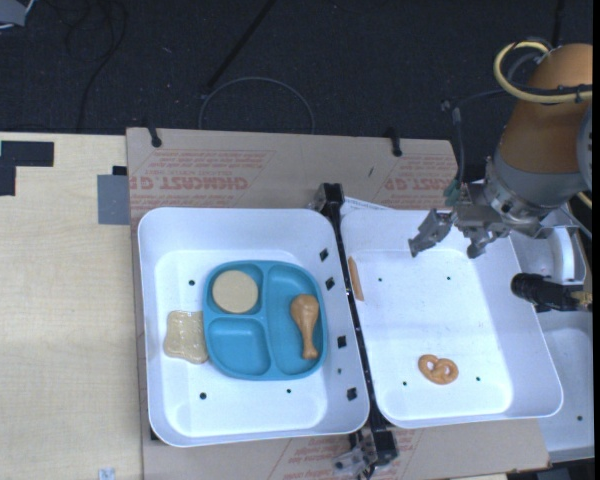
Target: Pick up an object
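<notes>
A small brown pretzel (438,370) lies on the floor of the right bin (520,368), near its front. My gripper (450,240) hangs over the back of that bin, well behind the pretzel, open, with nothing between its fingers. In the left bin (170,408) sits a blue divided plate (242,352). The plate holds a round tan cookie (234,291) in its back-left section and a chicken drumstick (306,324) in its right section. A pale piece of bread (185,336) lies just left of the plate.
A black divider (342,298) runs between the two bins. A thin tan strip (355,276) lies at the right bin's left wall. Cardboard (280,173) sits under the bins. A black fitting (540,290) juts in beside the right bin's right rim.
</notes>
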Controlling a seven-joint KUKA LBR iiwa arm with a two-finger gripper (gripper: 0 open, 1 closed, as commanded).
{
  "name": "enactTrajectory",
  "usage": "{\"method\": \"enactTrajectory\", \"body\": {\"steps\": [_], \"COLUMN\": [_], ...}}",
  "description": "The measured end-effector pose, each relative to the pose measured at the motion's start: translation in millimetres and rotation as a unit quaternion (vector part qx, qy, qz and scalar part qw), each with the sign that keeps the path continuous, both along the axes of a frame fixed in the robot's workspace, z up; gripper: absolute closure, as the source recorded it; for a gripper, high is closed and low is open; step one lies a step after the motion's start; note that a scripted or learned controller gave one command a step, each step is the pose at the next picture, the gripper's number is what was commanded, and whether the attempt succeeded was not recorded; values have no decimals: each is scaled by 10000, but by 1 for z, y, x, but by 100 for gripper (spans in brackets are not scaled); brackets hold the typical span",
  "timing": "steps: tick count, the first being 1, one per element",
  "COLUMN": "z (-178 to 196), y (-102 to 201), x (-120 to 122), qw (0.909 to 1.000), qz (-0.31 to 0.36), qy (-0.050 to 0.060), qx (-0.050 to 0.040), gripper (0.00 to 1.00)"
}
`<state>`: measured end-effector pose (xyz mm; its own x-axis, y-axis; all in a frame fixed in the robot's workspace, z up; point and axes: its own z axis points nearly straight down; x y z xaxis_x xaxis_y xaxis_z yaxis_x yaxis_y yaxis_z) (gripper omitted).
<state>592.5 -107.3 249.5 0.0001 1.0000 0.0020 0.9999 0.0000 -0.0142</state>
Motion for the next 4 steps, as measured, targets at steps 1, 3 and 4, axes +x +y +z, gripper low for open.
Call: {"method": "enactTrajectory", "body": {"steps": [1, 3, 4], "z": [6, -118, -165], "y": [0, 12, 14], "x": [2, -11, -12], "qw": [10000, 10000, 10000], "qz": [6, 4, -4], "qy": [-53, -19, -43], "qx": [-6, 1, -4], "gripper": [0, 0, 0]}}
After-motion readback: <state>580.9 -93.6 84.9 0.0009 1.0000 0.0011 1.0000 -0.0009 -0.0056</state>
